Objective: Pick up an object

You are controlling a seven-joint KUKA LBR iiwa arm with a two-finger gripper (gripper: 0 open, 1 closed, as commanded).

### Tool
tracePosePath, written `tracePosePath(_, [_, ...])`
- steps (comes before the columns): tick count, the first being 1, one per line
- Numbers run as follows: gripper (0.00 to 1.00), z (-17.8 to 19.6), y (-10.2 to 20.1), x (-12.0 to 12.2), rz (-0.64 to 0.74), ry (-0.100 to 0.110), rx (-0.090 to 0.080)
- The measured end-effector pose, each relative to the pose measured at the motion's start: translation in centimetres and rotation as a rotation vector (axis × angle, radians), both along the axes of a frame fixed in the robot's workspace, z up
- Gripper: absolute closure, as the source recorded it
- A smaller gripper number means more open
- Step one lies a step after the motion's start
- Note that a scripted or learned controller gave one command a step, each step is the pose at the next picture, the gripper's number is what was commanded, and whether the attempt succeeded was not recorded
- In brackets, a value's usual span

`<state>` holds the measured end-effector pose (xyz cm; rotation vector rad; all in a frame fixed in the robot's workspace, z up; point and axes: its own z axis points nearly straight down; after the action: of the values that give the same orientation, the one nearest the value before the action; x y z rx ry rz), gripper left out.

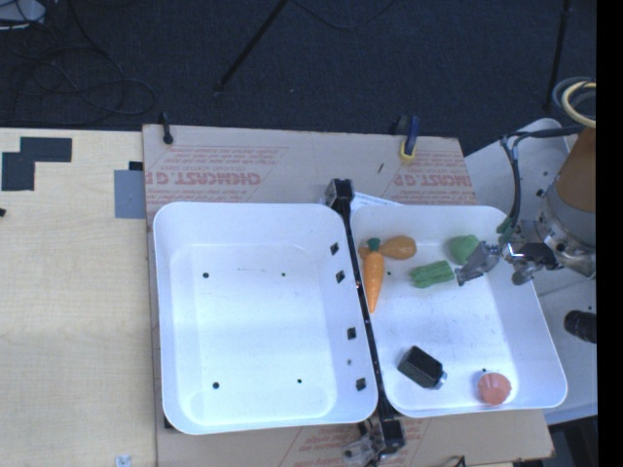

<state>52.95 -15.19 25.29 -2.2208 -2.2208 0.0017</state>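
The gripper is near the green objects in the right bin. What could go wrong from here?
1. The gripper sits beside two green pieces lying close together; closing could nudge one away or catch both.
2. These lie near the right bin's far wall, so a pushed piece may wedge there.

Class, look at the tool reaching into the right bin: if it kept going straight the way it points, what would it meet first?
Most likely the long green piece, lying just left of the tool. Height above it is unclear, so it might pass over.
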Motion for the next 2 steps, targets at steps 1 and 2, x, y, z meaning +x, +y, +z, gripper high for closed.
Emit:
tracePosePath(1, [0.00, 0.4, 7.8, -5.6, 0.006, 0.006, 0.005])
tracePosePath(2, [0.00, 8.0, 6.9, -3.7, 0.001, -0.007, -0.001])
